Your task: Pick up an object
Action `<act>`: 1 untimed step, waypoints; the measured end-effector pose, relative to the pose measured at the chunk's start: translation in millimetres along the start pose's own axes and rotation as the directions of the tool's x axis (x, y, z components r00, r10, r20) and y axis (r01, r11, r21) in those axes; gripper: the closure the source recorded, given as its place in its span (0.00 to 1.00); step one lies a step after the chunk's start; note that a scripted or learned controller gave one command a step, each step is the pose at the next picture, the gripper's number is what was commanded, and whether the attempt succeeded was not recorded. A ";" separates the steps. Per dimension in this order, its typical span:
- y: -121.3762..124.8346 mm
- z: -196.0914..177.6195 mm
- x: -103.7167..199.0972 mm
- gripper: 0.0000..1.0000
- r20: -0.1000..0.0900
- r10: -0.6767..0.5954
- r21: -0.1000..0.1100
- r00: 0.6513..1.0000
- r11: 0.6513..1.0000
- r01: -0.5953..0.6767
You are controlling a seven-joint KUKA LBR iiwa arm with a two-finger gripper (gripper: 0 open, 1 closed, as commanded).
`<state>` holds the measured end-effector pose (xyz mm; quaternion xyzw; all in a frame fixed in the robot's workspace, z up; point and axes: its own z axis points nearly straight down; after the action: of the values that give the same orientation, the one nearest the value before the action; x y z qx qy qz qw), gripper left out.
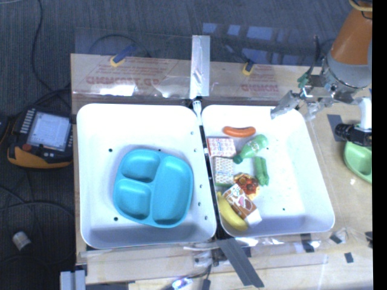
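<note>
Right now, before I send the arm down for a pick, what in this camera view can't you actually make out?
- Gripper: small and blurred over the right bin's top rim; its finger state is unreadable.
- Banana: partly covered by the small carton lying on it.
- Arm: cut off by the frame's top right corner.
- Printed boxes: labels too small to read.
- Green thing on the bench: cut by the right edge.

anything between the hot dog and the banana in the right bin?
Yes, in the camera view: between hot dog and banana lie two small cartons, a green bottle and a red snack pack.
</note>
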<state>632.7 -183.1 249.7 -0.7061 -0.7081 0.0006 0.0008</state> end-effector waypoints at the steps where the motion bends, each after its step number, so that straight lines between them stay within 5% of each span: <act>1: -53.4 51.2 41.1 0.00 0.001 -0.038 0.002 0.999 0.999 0.038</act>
<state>579.2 -142.2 198.6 -0.6924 -0.7215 0.0016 0.0010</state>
